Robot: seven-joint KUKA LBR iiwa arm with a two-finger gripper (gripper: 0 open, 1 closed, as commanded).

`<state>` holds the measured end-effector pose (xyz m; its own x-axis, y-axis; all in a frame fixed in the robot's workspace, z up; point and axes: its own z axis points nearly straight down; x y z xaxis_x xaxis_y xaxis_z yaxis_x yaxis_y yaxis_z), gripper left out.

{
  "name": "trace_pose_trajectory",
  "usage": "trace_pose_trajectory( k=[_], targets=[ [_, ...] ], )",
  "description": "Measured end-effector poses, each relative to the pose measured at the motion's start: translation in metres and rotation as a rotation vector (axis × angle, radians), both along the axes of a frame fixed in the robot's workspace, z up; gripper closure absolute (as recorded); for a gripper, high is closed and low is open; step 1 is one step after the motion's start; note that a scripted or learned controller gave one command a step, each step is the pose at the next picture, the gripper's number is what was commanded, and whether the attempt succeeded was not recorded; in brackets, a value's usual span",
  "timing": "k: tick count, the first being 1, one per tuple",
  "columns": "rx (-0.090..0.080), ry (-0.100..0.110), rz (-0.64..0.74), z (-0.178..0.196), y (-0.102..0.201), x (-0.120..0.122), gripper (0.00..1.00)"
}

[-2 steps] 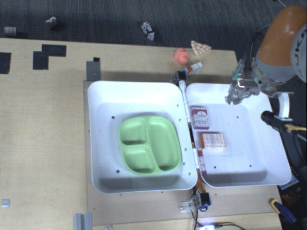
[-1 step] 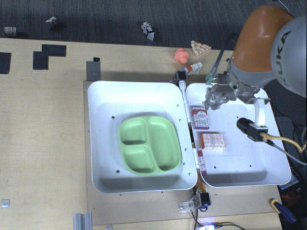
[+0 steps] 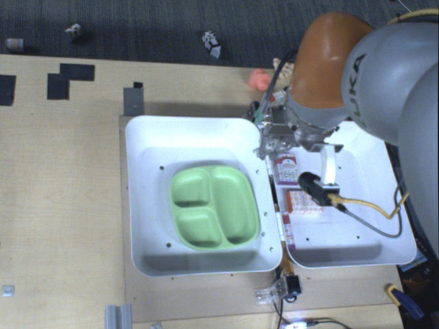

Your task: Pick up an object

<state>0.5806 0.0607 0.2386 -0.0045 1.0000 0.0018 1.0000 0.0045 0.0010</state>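
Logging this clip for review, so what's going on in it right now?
A grey KUKA arm reaches in over the right white bin, its gripper low near that bin's left wall, above a red-and-white packet lying there. Nothing is visibly held. The left bin holds a green divided tray, untouched. A pink object sits on the bench behind the bins.

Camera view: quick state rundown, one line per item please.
green divided plate: upright, flat in the left bin, untouched.
red and white packet: lying flat in the right bin, near the divider, partly under the gripper.
gripper: low over the right bin's left end, above the packet; no grasp visible.
pink object: on the bench behind the bins, outside both.
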Motion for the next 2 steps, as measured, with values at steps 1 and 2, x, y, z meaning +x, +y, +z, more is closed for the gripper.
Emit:
trace_pose_trajectory(
  k=[1, 2],
  targets=[
    [-0.002, -0.001, -0.003, -0.011, -0.037, 0.088, 1.0],
    [-0.001, -0.003, 0.001, -0.007, -0.006, 0.088, 1.0]
  ],
)
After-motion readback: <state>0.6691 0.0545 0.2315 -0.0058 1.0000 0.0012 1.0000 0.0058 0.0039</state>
